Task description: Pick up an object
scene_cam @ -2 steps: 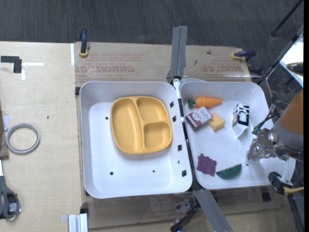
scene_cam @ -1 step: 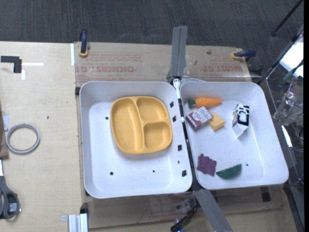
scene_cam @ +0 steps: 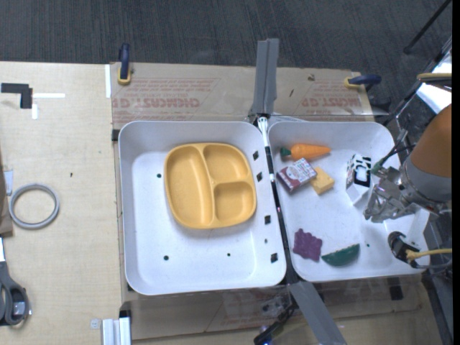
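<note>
Objects sit loose in the right bin (scene_cam: 330, 268), carrot (scene_cam: 310, 150) and box (scene_cam: 296, 175) well left of our gripper (scene_cam: 381, 207), black-white item (scene_cam: 358, 171) just beside it, ready for picking; grip state we cannot tell.

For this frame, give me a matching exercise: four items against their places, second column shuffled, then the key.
Items:
1. yellow divided plate
2. toy carrot
3. purple grapes
4. roll of tape

Places:
A. right bin, far edge
B. on the bench, left of both bins
C. left bin
D. right bin, near edge, beside the green piece

Pairs: 1-C, 2-A, 3-D, 4-B
</note>
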Controlling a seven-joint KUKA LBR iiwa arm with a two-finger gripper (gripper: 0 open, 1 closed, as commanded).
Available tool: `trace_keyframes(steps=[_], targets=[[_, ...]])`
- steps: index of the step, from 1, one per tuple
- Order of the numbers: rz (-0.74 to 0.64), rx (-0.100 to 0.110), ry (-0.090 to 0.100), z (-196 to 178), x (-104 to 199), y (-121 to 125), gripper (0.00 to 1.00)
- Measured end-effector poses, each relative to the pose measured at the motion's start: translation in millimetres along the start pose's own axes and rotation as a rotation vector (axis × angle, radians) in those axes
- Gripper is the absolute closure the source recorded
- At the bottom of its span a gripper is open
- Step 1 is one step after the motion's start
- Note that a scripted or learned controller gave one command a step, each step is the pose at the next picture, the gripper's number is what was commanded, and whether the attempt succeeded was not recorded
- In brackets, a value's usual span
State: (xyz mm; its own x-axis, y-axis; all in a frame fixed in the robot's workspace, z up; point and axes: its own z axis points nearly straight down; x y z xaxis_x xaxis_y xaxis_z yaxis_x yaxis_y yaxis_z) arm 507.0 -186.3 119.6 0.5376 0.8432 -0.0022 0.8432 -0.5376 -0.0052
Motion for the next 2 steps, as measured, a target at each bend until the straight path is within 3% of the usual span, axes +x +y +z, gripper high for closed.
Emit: trace_keyframes(steps=[1,2], targets=[[0.213,-0.003,-0.001,-214,8,-15,1.00],[-0.039,-0.003,-0.002,-244,-37,-12,1.00]])
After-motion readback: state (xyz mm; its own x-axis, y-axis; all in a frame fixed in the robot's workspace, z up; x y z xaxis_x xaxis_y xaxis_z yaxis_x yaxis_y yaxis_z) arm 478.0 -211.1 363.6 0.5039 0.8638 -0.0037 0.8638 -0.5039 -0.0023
